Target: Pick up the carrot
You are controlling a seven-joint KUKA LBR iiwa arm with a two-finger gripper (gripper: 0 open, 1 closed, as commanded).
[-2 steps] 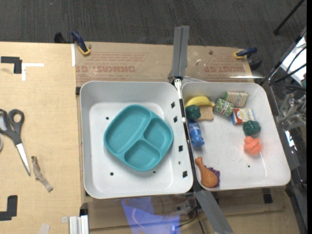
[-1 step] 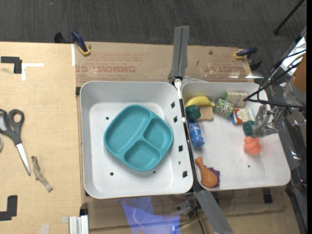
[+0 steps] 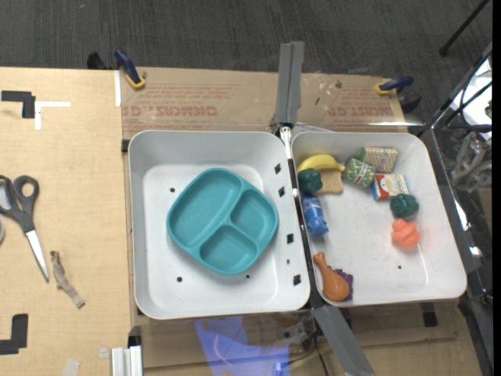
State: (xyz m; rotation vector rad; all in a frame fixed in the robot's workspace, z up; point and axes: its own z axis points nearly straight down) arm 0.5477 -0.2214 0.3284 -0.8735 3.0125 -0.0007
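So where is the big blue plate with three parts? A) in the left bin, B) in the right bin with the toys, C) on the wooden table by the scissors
A: the blue plate lies alone in the left bin, while the toy foods sit in the right bin.

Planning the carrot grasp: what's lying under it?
A purple piece pokes out beneath the carrot at the right bin's front-left corner; how far it extends underneath is hidden.
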